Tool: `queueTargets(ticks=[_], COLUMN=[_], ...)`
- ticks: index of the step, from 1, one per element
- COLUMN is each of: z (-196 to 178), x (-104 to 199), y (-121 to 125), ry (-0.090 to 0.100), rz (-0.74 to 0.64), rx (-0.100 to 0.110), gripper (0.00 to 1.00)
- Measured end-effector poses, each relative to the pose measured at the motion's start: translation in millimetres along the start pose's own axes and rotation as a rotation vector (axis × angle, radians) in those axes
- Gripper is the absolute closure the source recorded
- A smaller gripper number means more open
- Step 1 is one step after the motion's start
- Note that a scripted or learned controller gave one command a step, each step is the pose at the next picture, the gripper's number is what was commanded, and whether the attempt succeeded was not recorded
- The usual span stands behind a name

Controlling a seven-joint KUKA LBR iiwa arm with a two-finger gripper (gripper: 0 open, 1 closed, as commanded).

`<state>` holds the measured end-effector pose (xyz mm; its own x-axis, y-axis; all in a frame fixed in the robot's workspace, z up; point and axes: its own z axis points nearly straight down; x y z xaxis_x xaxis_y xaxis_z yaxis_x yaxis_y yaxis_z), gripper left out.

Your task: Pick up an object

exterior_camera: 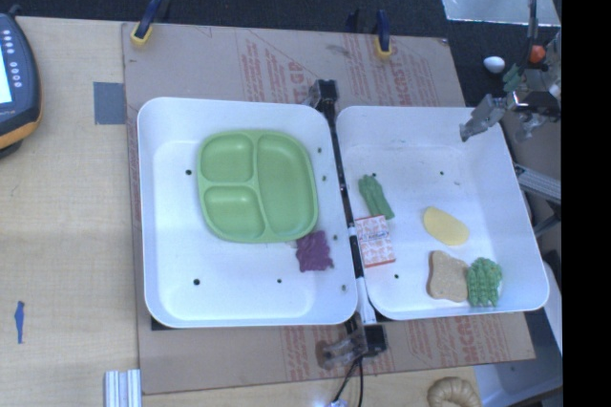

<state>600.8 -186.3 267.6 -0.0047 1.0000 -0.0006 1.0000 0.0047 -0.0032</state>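
Observation:
The right bin (410,142) holds a green pea pod (375,196), a small red-and-white packet (373,241) by the divider, a yellow chip-shaped piece (445,225), a tan bread slice (446,277) and a green broccoli piece (484,281). In the left bin (167,204) lie a green divided plate (258,185) and a purple grape bunch (313,251). My gripper (477,120) sits at the right bin's far right corner, above its rim, well away from all the objects. Nothing is visible between its fingers.
Blue and yellow clamps (382,34) hold the cardboard base at the back. A black tablet-like device (14,75) rests at the far left on the wooden bench. A pretzel-shaped item (453,392) lies outside the bins at the front.

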Motion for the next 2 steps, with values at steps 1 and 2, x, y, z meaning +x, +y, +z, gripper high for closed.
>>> queueTargets(ticks=[1, 2], z=[65.8, 145.3], x=[113.2, 60.5], y=[-112.6, -64.1], ry=[0.008, -0.001], rz=[-0.008, 0.001], rx=[0.018, 0.005], gripper=[0.0, 0.0])
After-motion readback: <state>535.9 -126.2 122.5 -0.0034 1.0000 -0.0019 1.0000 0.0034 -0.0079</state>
